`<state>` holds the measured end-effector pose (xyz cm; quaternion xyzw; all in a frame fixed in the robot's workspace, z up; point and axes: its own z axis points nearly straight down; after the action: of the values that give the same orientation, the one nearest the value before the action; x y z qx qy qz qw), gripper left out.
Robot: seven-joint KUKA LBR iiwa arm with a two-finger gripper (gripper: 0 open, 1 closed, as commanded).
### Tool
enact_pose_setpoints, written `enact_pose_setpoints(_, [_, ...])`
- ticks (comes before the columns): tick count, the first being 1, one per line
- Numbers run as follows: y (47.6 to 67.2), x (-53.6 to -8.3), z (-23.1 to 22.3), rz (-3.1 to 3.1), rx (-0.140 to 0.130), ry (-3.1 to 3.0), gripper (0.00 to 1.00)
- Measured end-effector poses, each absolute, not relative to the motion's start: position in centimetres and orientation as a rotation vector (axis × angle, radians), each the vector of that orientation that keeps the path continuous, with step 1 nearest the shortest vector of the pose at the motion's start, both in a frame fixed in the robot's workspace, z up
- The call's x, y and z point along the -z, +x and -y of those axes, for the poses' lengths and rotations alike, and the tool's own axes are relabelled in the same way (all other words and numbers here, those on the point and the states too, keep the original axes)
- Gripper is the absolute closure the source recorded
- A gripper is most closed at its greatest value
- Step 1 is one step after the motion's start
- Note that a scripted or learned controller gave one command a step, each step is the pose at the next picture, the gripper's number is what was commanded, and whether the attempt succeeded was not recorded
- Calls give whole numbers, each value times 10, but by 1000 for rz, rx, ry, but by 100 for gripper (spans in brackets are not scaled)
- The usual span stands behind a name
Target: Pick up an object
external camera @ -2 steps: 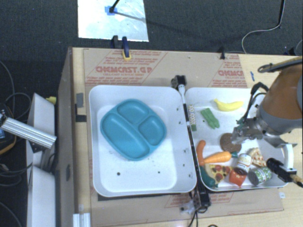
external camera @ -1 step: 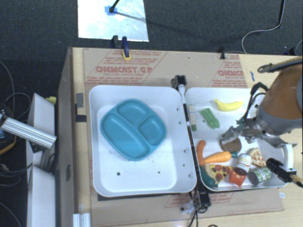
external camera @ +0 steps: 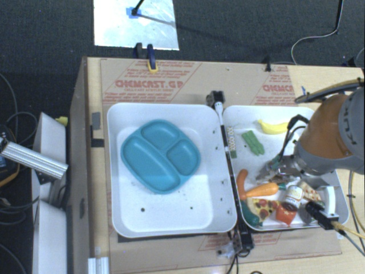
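Two bins side by side on bench (external camera: 171, 79). Divided plate (external camera: 161, 156) in left bin (external camera: 171, 221). In right bin (external camera: 239, 119): banana (external camera: 272, 127) at rear, carrot (external camera: 262, 190) and jar (external camera: 293, 196) toward front.

Bench surroundings and the left bin, viewed from above.
A blue sectioned plate (external camera: 161, 155) lies in the left white bin (external camera: 131, 210); behind the bench, a silver sheet (external camera: 136, 15) rests on dark carpet, and an aluminium bar (external camera: 33, 157) lies at far left.
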<state>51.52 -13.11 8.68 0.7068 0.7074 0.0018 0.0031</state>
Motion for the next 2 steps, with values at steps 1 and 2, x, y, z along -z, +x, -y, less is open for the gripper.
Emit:
enact_pose_setpoints(1, [517, -98, 133, -2214, -7, 2213, 100])
enact_pose_setpoints(2, [497, -176, 137, -2220, -2, 2219, 100])
